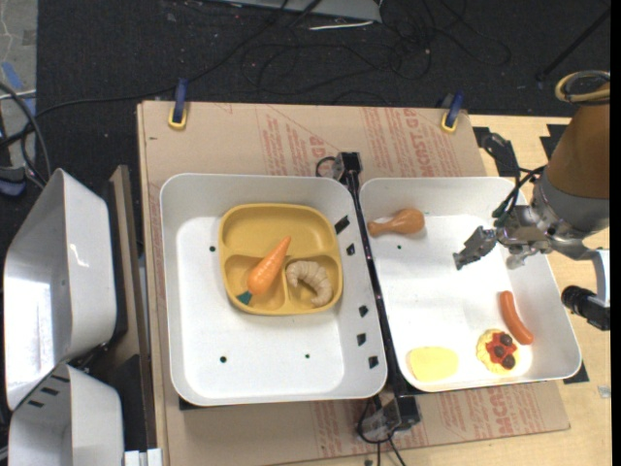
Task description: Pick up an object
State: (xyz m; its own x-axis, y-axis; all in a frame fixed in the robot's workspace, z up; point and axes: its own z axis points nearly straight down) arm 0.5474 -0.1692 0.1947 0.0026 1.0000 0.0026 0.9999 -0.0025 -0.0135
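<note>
**Gripper poised over the right bin, toy food spread out below**

The grey arm (572,178) reaches in from the right, its orange band up by the frame edge, and the gripper (475,249) hangs over the upper middle of the right bin (388,304). The dark fingers point left and down toward the bin floor — nothing is seen between them, and how far apart they stand is too small and dark to call.

Around it lie the candidates. A toy drumstick (397,224) rests near the bin's top-left corner, to the left of the fingertips and a little higher, apart from them. A red sausage (515,317) sits lower right, slanted, near the right wall. Just below it, by the bottom wall, is a small round pizza-like piece (501,351) with red and dark toppings, and to its left a pale yellow flat disc (433,363) — the two are near each other but not touching.

Over in the left bin (189,289), a yellow divided plate (279,223) holds an orange carrot (269,266) lying across its divider, with a pale curled shrimp-like piece (311,279) in the lower right compartment beside it.

Both bins sit side by side on a cardboard sheet (291,129).
</note>
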